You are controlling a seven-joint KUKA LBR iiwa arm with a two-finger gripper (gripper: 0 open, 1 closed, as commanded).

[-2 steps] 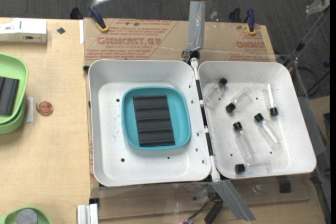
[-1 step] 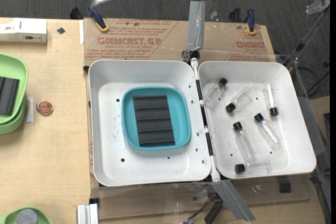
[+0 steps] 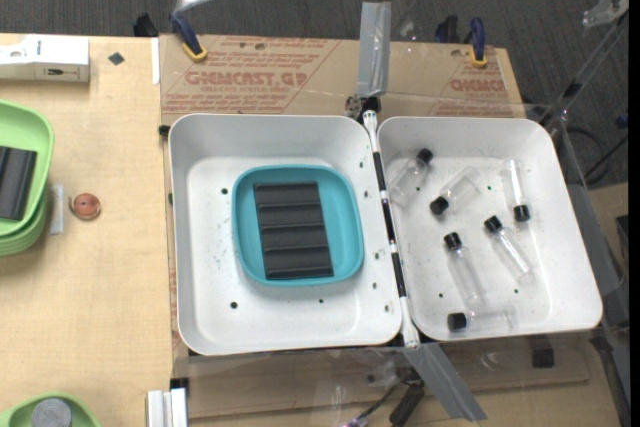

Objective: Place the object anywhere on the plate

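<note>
A teal plate [image 3: 345, 215] sits in the middle of the left white bin [image 3: 200, 305]; a black ribbed block [image 3: 292, 230] lies on it. In the right white bin [image 3: 570, 295] lie several clear plastic vials with black caps, scattered: one near the top left [image 3: 412, 167], one at the centre [image 3: 450, 196], one at the right [image 3: 514, 190], one lower right [image 3: 505, 243] and one lower down [image 3: 466, 275].
Brown cardboard [image 3: 300, 75] lies behind the bins, held by blue-and-yellow clamps [image 3: 186, 33]. A wooden bench surface [image 3: 100, 295] lies to the left, with a green tray [image 3: 22, 180], a white box [image 3: 42, 58] and a small round orange piece [image 3: 86, 206].
</note>
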